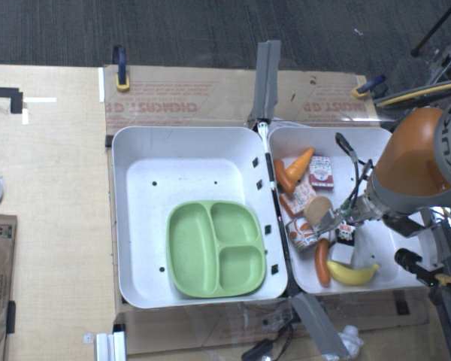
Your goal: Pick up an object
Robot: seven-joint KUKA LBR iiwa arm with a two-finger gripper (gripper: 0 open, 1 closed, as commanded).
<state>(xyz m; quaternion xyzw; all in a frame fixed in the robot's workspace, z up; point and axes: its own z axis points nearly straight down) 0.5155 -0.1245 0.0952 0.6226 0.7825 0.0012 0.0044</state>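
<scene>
Camera view. The arm (413,164) reaches into the right bin (376,135) from 3 o'clock; its tool (344,222) sits low among the clutter, and whether it is open or gripping anything cannot be told. Candidate objects crowd the bin's left half: a carrot (299,165) at 12 o'clock of the tool, a banana (351,273) at 6 o'clock. The left bin (135,201) holds a green divided plate (214,248). Judged step: descent to grasp. Next: a firm closure on 1 item, then a straight lift.

Bench (45,201) under two white bins (131,224)
</scene>
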